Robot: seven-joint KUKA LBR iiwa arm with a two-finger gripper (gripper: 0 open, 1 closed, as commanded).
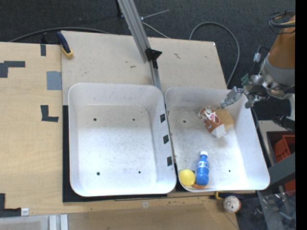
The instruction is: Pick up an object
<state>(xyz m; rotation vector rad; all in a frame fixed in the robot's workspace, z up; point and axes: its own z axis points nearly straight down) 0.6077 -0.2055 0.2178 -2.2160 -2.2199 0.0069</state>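
While the gripper [233,97] hovers over the right bin's [249,143] far edge, whether it is released or clenched I cannot tell; the carton [214,120] lies just beneath, likely the target.

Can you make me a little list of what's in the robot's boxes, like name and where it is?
left white bin: bare speckled floor
right white bin: holds three things
red-and-white carton with a brown side: lying tilted, upper middle of right bin
blue bottle with a white cap: lying near the front wall
yellow ball: front corner, touching the bottle
gripper: above the right bin's far edge, just past the carton
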